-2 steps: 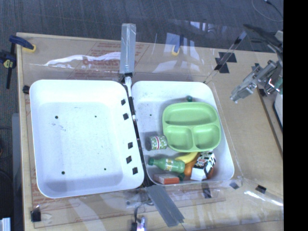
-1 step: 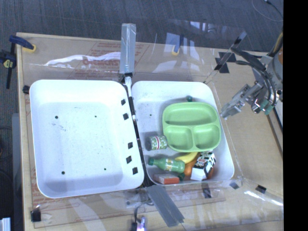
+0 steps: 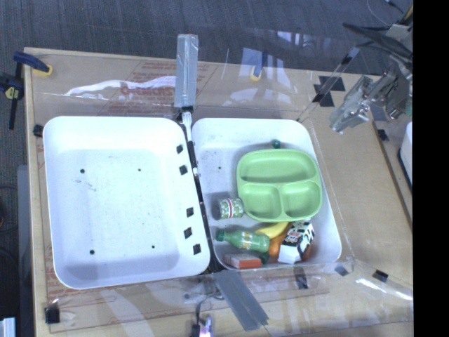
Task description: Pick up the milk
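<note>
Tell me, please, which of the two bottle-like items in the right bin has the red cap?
The green bottle lying on its side near the front wall; its neck points left. The other, a small jar, sits beside the green tray.

Fixed overhead camera, slanted down on both bins (image 3: 119, 135).

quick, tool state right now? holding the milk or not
tool: open or shut cannot be told; it sits up right of the right bin, away from the milk, holding nothing.
</note>
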Controlling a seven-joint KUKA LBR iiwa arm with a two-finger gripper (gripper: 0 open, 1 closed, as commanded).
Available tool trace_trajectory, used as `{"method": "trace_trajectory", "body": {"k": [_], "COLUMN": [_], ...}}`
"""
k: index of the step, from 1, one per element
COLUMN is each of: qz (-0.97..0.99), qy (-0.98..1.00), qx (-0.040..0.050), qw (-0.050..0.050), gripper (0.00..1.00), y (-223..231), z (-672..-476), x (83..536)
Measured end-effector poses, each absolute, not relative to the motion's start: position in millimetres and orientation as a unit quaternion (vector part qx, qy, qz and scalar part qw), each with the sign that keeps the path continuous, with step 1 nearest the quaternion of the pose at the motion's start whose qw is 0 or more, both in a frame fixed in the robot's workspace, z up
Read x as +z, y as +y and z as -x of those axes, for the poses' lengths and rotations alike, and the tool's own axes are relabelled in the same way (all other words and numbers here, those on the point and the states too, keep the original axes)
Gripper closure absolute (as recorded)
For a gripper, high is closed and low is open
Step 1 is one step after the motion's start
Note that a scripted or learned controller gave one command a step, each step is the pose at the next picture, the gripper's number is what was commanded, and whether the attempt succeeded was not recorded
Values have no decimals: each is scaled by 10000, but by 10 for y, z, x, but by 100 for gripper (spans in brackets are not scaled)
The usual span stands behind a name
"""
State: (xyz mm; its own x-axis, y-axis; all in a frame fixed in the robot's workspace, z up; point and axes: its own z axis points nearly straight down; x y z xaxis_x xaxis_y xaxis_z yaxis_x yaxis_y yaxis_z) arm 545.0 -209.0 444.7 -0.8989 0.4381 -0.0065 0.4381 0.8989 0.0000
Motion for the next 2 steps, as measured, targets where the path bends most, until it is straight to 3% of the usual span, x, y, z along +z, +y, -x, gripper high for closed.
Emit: {"method": "trace_trajectory", "body": {"k": [1, 2], "qz": [-847, -1400], "qy": [9964, 9901], "qx": [-5, -13], "qw": [17, 25], "gripper": [100, 100], "y": [-2102, -2107], "z": [-5071, -5308], "x": [3277, 3394]}}
